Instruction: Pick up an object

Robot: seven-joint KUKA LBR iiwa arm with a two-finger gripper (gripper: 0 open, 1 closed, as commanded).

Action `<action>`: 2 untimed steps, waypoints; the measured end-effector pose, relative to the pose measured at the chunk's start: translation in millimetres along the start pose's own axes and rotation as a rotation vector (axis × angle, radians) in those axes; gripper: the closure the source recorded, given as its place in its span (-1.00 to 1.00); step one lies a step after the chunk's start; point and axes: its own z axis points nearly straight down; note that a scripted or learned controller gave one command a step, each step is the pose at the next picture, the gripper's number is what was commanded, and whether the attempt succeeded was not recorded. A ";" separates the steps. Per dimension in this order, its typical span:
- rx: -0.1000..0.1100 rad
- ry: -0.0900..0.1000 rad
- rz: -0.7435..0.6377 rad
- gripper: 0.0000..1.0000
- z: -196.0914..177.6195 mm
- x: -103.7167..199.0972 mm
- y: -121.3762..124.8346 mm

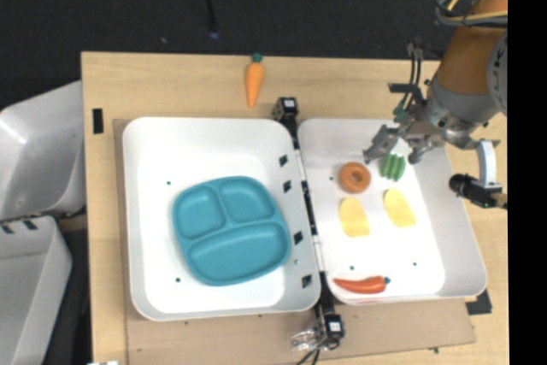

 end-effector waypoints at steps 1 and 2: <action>-0.014 -0.002 -0.003 -1.00 -8.9 0.4 3.0; -0.010 -0.003 -0.002 -1.00 45.8 -8.6 -4.0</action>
